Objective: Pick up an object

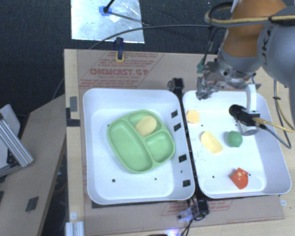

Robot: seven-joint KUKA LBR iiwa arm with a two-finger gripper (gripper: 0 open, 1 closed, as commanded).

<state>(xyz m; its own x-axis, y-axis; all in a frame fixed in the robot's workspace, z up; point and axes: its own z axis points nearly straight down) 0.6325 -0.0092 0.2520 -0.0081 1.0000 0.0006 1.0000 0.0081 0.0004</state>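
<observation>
Gripper (205,93) at the end of the grey arm (280,43) hangs over the far left corner of the right bin (270,181), close to the divider between the two bins. Whether it is open or closed cannot be told from this slanted view, and nothing is visibly held in it.

Just below and slightly left of it lies a small yellow-orange piece (192,116), the nearest object. Further toward the front sits a longer yellow piece (211,142). A green ball (234,139) lies to its right. A red piece (239,178) rests near the front right corner.

Across the divider, the left bin (103,186) holds a green divided tray (132,154) with a yellow item (146,126) in its upper compartment.

Judging by this layout, no pick has been made yet; descending, gripping and lifting all remain.
</observation>
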